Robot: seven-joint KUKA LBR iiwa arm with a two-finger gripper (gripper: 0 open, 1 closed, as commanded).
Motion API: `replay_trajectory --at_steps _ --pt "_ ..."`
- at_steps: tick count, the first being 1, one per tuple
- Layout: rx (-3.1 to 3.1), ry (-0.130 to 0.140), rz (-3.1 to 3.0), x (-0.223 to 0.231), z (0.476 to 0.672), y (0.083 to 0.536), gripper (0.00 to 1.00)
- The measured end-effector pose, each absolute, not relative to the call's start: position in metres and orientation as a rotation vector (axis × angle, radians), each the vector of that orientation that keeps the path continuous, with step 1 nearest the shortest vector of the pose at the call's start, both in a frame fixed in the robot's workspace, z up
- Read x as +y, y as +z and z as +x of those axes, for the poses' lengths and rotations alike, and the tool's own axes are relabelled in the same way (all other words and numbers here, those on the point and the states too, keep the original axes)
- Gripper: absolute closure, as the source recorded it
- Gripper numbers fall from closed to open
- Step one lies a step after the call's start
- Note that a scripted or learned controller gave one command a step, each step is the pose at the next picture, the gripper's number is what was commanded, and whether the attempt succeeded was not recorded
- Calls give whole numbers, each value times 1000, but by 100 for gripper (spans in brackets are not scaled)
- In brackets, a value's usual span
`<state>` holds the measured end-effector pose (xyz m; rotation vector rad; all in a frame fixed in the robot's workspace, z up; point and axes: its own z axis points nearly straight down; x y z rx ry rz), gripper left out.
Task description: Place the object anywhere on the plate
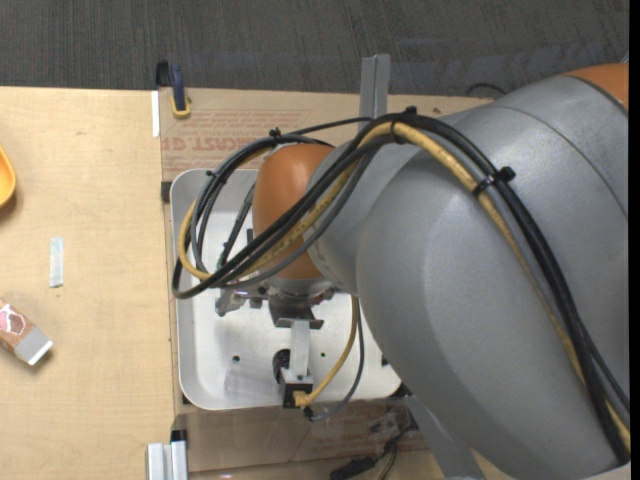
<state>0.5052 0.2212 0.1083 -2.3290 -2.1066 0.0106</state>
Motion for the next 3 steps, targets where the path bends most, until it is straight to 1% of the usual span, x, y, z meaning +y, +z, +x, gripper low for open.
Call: replay_trajectory --at_steps 1,2,3 --pt "-2389 6 -2042 218 603 115 0" --pt "-2058 9 -2372 223 585 90 0" --pt "-1503 6 -2761 228 648 155 0"
